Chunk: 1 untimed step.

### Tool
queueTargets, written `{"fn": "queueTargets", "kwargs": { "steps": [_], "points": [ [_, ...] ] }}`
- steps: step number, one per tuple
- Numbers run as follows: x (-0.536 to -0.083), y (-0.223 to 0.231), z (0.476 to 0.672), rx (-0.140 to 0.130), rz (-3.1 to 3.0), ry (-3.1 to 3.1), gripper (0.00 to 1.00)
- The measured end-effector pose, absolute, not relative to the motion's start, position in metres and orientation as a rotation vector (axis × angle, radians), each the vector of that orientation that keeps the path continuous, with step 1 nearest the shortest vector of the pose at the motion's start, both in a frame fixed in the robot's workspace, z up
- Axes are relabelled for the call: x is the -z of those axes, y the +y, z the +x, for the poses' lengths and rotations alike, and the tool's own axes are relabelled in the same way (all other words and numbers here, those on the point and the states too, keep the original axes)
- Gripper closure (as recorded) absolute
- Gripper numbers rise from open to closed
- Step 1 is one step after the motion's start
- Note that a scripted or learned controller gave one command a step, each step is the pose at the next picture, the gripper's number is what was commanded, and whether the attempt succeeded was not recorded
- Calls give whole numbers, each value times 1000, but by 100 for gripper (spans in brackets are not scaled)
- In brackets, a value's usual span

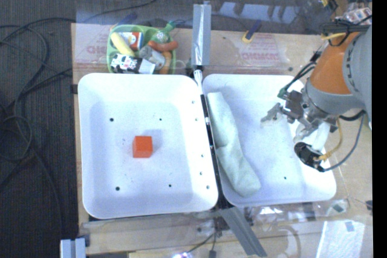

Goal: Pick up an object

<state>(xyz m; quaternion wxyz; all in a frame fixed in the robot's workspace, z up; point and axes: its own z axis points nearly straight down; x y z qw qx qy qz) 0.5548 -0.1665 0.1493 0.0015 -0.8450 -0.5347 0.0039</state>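
- Left bin (97,99): holds the orange cube (143,146) near its centre.
- Right bin (266,184): a pale folded cloth (231,145) lies along its left wall.
- Arm (341,78): reaches over the right bin's right side.
- Gripper (279,113): hangs above the right bin, well apart from the cube; whether released or clenched cannot be told.

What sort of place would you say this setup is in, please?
Probably a robotics lab set up for grasping trials: a grey and orange arm reaches over two white bins, one holding an orange cube, the other a rolled cloth, with loose cables across the carpet.
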Motion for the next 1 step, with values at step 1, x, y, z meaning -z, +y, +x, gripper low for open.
{"fn": "queueTargets", "kwargs": {
  "steps": [1],
  "points": [
    [-92, -109, 525, 8, -2510, -1908, 0]
  ]
}}
